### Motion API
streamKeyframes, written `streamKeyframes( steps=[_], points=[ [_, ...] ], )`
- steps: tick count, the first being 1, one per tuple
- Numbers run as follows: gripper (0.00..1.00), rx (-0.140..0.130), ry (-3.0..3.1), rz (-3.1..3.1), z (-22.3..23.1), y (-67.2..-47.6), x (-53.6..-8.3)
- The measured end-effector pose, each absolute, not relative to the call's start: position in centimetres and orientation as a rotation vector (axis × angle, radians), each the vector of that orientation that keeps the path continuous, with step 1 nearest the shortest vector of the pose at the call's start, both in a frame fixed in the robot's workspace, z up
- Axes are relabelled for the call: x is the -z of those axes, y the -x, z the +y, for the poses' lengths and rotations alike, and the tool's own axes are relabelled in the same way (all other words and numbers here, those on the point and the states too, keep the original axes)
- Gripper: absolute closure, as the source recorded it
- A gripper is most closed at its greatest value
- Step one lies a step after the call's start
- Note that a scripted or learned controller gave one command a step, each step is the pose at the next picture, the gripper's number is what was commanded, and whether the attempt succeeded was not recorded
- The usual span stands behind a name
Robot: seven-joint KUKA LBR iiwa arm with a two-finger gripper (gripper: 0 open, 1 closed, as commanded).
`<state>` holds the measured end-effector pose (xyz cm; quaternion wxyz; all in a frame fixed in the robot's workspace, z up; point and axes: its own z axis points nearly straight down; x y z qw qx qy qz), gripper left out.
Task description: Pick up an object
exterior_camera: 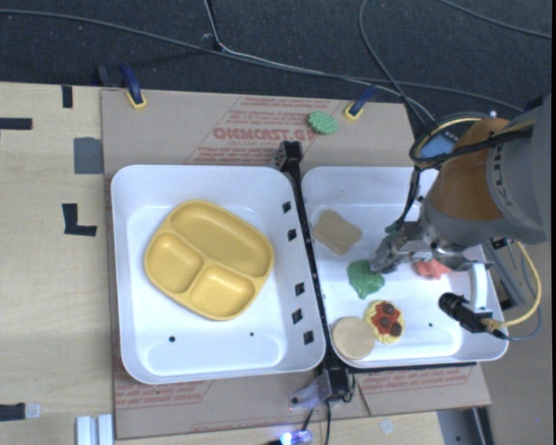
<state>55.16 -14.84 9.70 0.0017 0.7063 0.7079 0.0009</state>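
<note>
The right bin (352,182) holds a tan bread-like slice (337,232), a green leafy toy (363,279), a yellow piece with a red top (385,321), a round beige disc (353,338) and a red-orange item (433,269) partly hidden by the arm. My gripper (385,256) hangs over the right bin, its tip just above the green toy's upper right edge. Whether anything sits between its fingers cannot be made out from this angle.
A yellow three-compartment plate (209,258) lies in the left bin (139,341). A small green object (322,123) rests on the cardboard behind the bins. Cables run along the arm (473,184) and across the right bin's right side.
</note>
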Motion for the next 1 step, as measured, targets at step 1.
streamKeyframes(
  steps=[1],
  points=[
    [1.0, -0.002, -2.218, 2.222, -14.58, -55.54, -13.97]
  ],
)
